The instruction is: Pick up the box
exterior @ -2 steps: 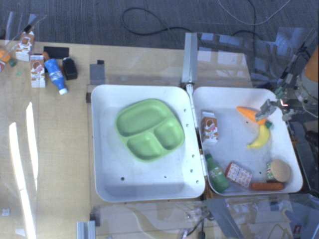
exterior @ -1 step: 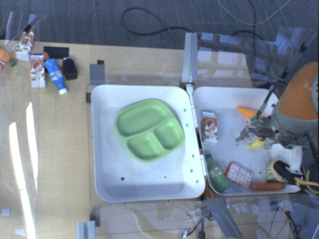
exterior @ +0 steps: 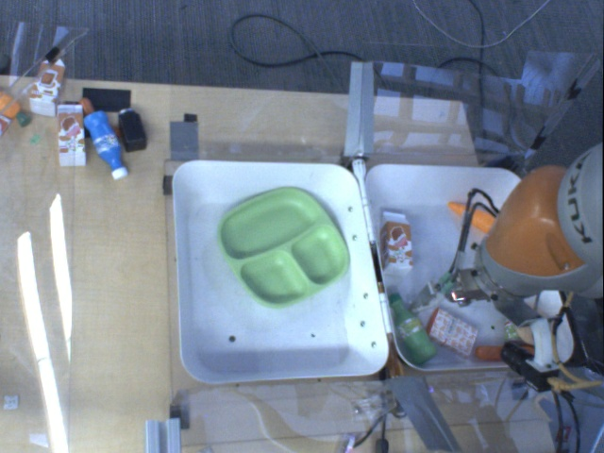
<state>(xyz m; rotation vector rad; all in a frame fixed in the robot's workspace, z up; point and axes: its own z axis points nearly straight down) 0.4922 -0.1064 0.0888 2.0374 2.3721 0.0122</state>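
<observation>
Box [exterior: 396, 242] upright in right bin [exterior: 429, 185], green tray [exterior: 283, 243] in left bin [exterior: 193, 281], wooden bench [exterior: 85, 281], dark carpet [exterior: 189, 17] behind, fingers' state unclear

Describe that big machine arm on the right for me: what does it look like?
The arm is a bulky rounded shell, bright orange across its broad band and grey at the outer edge, where dark lettering shows. Thin black cables loop along its side toward the metallic wrist parts below.

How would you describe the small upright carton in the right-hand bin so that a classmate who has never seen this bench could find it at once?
Start at the right bin, the one the grey and orange arm reaches over. Near its left wall, beside the divider, stands the carton, white with brown print. Unlike the green bottle and the flat red-and-white packet lower down, it sits alone in the bin's upper left part.
</observation>
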